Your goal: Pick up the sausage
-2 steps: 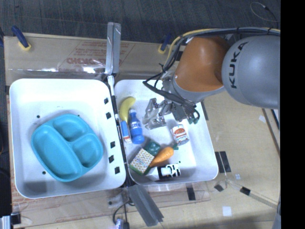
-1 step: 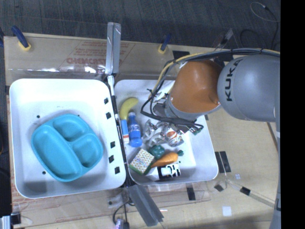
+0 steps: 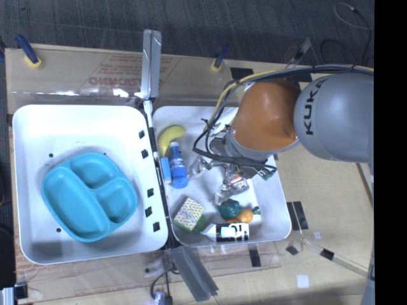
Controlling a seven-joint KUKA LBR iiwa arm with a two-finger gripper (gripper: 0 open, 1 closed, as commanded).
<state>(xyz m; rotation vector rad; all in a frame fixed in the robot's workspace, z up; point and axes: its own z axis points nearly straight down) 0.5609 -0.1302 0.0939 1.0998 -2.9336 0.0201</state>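
My gripper [image 3: 233,186] hangs low over the middle of the right bin [image 3: 275,199], under the orange wrist band [image 3: 267,114]. A small reddish-brown patch [image 3: 239,182] shows at the gripper's tip; it may be the sausage, but most of it is hidden by the gripper. Just below the gripper lies a green and orange toy vegetable [image 3: 236,211].
The right bin also holds a yellow banana [image 3: 170,136], a blue bottle [image 3: 177,168], a small patterned box [image 3: 189,214] and a black-and-white item [image 3: 232,232]. The left bin [image 3: 38,126] holds a blue divided plate [image 3: 90,196]. Cables loop beside the wrist.
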